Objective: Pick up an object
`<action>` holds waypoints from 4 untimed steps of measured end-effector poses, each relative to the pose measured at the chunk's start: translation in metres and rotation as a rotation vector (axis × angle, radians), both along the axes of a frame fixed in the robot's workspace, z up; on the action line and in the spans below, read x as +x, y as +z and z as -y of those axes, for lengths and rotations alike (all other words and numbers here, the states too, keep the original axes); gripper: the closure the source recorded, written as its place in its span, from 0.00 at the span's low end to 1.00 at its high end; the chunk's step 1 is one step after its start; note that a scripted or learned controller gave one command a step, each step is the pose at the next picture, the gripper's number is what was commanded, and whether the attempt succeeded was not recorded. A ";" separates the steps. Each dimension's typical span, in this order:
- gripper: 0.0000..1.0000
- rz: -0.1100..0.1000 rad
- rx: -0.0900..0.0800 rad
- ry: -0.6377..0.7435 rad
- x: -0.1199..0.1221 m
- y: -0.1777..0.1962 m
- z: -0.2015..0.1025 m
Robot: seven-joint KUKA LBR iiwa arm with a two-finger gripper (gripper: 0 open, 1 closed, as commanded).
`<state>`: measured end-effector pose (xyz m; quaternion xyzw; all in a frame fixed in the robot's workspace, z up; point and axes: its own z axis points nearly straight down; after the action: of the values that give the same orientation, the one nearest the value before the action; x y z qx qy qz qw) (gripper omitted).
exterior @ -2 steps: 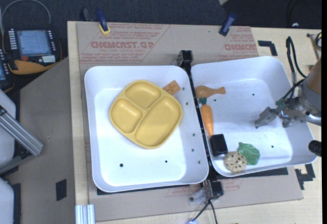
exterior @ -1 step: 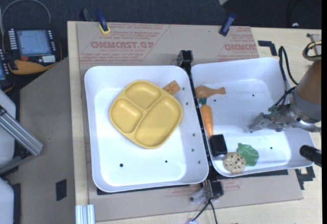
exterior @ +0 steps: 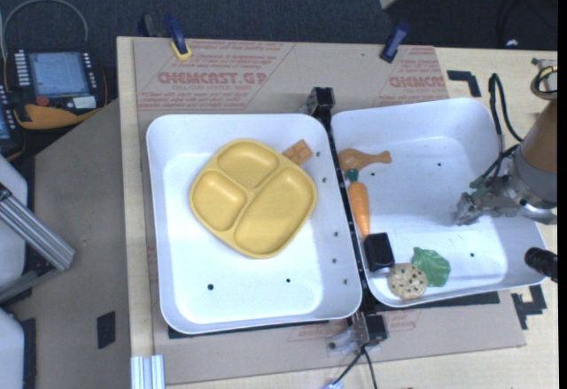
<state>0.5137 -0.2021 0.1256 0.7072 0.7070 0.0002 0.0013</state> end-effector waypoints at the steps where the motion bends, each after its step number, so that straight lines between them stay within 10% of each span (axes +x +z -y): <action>1: 1.00 0.003 -0.001 0.001 0.001 0.062 0.000; 4: 1.00 -0.003 0.003 0.004 0.015 0.145 -0.048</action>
<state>0.5284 -0.1545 0.2707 0.7057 0.7085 0.0000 -0.0007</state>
